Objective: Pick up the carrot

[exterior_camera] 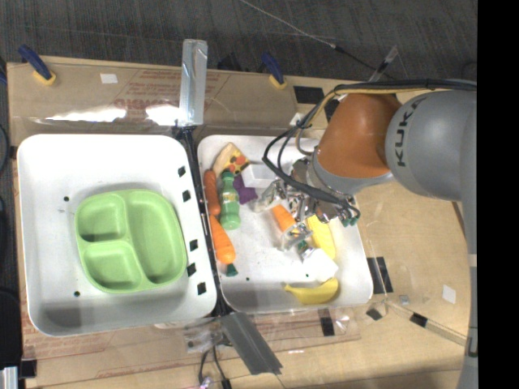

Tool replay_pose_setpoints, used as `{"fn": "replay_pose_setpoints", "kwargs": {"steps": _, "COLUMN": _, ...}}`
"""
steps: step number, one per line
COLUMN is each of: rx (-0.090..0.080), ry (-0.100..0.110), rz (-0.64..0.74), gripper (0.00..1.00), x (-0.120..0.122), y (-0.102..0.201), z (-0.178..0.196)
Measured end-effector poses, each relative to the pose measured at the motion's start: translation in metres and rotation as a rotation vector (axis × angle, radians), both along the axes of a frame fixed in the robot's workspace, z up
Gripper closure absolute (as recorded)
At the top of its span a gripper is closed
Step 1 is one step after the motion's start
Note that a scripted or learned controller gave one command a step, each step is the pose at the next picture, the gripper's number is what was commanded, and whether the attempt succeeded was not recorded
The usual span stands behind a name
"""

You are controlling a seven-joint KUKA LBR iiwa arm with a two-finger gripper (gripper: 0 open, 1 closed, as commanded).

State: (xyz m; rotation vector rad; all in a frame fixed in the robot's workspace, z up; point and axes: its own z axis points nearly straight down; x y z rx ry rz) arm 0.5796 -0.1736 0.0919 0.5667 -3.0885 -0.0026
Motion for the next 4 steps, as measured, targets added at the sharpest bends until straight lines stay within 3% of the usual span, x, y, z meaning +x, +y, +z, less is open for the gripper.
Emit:
{"fn": "replay_pose_setpoints", "kwargs": {"steps": 1, "rx": 0.000, "ry": -0.003, "rz": 0.008, "gripper": 1.00, "x": 0.002, "y": 0.003, "z": 0.011}}
{"fn": "replay_pose_setpoints", "kwargs": {"steps": 2, "rx": -0.006, "ry": -0.015, "rz": 0.008, "gripper": 1.00, "x": -0.054, "y": 0.010, "z": 0.136}}
{"fn": "replay_pose_setpoints", "kwargs": {"steps": 3, "rx": -0.006, "ry": -0.011, "rz": 0.305, "gripper": 1.00, "x": -0.010, "y": 0.030, "z": 0.297}}
{"fn": "replay_pose_setpoints", "kwargs": {"steps": 4, "rx": 0.000, "ry": -0.001, "rz": 0.620, "gripper": 1.00, "x": -0.061, "y": 0.004, "z": 0.233}}
